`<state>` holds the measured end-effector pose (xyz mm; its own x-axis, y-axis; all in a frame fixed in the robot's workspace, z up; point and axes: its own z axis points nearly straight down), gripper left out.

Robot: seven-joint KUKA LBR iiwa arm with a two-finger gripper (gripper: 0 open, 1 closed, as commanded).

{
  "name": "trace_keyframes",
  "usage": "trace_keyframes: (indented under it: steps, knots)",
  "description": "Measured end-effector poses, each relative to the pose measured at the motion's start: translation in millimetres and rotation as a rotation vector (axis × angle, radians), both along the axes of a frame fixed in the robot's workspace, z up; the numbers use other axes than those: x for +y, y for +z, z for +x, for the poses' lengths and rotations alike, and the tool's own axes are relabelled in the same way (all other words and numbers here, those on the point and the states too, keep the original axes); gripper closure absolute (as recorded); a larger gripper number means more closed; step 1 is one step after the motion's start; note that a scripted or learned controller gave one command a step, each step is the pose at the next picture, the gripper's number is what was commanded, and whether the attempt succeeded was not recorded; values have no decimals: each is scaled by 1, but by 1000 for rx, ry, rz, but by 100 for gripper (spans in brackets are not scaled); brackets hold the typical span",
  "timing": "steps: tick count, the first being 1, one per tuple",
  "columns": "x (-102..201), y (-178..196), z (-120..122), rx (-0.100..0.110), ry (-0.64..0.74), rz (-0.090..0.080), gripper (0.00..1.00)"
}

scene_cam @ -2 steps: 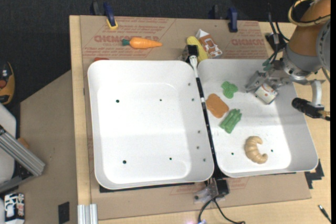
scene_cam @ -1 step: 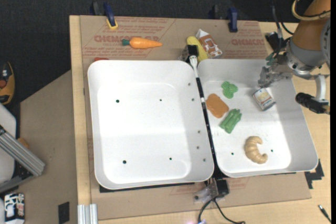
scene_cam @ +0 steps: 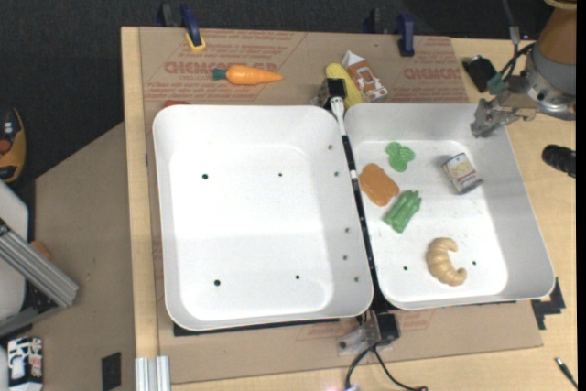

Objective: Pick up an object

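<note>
We take the gripper (scene_cam: 488, 119) as reference. Right bin (scene_cam: 430, 133): white, shallow, its far corner just below the gripper. Left bin (scene_cam: 247, 215): well left of the gripper, touching the right bin along one edge. Cardboard sheet (scene_cam: 275, 50): brown, red print, lying under both bins on the desk (scene_cam: 554, 224). Two blue clamps on its far edge: one (scene_cam: 405, 32) near the gripper, up and left; the other (scene_cam: 192, 27) well apart. Toy carrot (scene_cam: 249, 76): on the cardboard, far left of the gripper, beyond the left bin. Aluminium rail (scene_cam: 37, 266): farthest from the gripper, at the view's left edge.
</note>
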<state>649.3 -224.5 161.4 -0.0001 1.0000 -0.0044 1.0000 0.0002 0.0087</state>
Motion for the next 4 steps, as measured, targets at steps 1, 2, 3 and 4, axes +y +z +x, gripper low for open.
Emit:
trace_keyframes:
  steps: [1,2,3,4]
  knots:
    - [9,16,-43,11,-2,5,100]
    - [0,-38,-73,-5,1,-4,100]
    - [0,-4,-129,12,-3,6,100]
    - [1,-55,-164,16,-3,8,100]
